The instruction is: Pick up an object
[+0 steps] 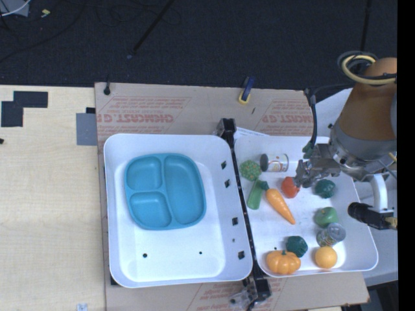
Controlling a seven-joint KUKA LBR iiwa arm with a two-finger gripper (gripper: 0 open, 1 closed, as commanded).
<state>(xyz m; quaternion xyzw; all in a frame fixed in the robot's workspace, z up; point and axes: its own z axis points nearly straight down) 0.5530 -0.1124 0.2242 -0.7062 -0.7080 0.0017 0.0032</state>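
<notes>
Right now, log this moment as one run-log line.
arm: over right bin | pincer: above red tomato | grasp: unconfirmed | blue tray: left bin

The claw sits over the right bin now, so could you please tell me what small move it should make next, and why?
Probably a short descent straight down. The claw hangs just above the red tomato in the right bin, with the carrot and a dark green piece close on either side, so a sideways shift risks bumping them.
</notes>
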